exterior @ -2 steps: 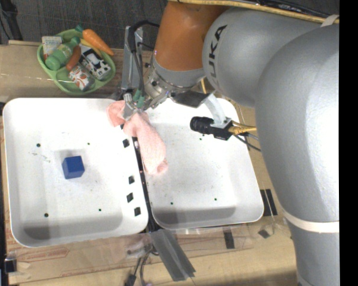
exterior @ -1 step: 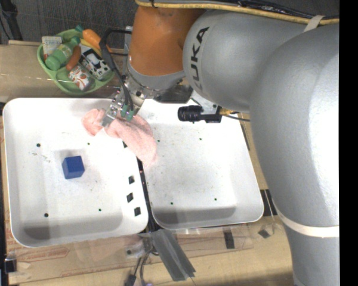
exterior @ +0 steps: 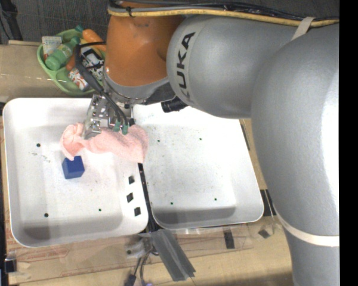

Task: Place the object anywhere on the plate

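The metal fingers (exterior: 110, 121) of the gripper hang over the far edge of the left shallow white plastic bin (exterior: 24, 159), their tips down against a crumpled pink cloth (exterior: 116, 143). Whether they are spread or pinched on the fabric I cannot tell; the cloth hides the tips.

The pink cloth lies in the left bin toward its 1 o'clock corner, stretching from a bunched knot at 9 o'clock of the fingers to a flatter flap at 4 o'clock that reaches the bin's right wall. A small blue cube (exterior: 73, 167) sits on the bin floor just beside the cloth's knot, at 7 o'clock of the fingers, apart from them.

The right shallow white bin (exterior: 203, 177) adjoins the left one at 3 o'clock, its floor lightly speckled.

On the wooden bench (exterior: 18, 70), at 11 o'clock of the fingers beyond the left bin, stands a green plastic bowl (exterior: 51, 70) heaped with small mixed items.

The grey arm with its orange band (exterior: 137, 40) fills the 12 to 4 o'clock side.
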